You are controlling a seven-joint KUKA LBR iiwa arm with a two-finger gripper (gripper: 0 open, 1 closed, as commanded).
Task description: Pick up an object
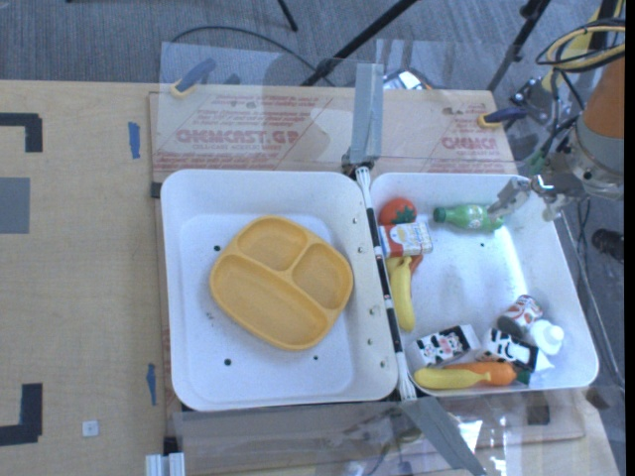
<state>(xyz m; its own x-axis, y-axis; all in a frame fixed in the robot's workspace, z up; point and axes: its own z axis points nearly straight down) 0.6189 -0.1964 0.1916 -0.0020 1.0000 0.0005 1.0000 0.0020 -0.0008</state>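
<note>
Claw (523,194) beside green bottle (468,216)

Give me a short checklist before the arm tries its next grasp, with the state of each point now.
1. Hand near a target: ok, beside the green bottle.
2. Bottle apart from the tomato: ok.
3. Hand holds nothing yet: cannot tell.
4. Bottle lies flat in the right bin: ok.
5. Yellow tray out of the way, in the left bin: ok.
</note>
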